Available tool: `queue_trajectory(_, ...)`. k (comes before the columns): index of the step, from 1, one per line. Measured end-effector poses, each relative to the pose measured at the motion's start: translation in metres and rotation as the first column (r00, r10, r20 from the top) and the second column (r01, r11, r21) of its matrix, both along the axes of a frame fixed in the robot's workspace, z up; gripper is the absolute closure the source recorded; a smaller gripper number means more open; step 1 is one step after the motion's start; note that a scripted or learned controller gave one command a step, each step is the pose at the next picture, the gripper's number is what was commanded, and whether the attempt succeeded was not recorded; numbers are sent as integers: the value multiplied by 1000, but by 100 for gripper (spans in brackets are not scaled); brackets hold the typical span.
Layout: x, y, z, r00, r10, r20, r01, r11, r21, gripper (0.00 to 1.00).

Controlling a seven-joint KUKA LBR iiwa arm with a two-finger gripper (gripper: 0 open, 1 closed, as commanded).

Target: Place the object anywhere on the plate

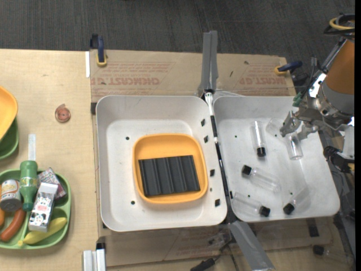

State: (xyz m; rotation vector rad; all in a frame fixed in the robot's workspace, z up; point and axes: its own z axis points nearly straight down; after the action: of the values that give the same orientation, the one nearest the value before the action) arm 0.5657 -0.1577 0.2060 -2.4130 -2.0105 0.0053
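At the desk's far left edge we see an orange bowl (pixel 5 113) stacked on a green one, and below it, toward the near left corner, a green plate (pixel 59 226) crowded with toy food and a small green bottle (pixel 27 184). A little pink disc (pixel 62 114) lies on the bare wood near the left bin (pixel 113 151).

Next comes that left bin, and in its middle sits the orange plate (pixel 169 168) with a dark ribbed mat on it. We find none of the task's vials resting on the plate, so the placing is not yet done.

Across the divider, the right bin (pixel 237 117) holds several clear vials with black caps: one (pixel 259 138) near its far middle, one (pixel 258 176) toward the centre, and a few more (pixel 254 205) along the near edge.

Over the right bin's far right corner hangs the pincer (pixel 293 130), with a clear vial (pixel 294 147) just beneath its tips. We cannot tell whether it grips that vial or how wide it stands. By our judgement, the lift, the carry leftward and the release all remain.
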Motion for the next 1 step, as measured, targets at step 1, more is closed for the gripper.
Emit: queue_trajectory(1,37,-36,37,966,260,2,-260,966,-1,100)
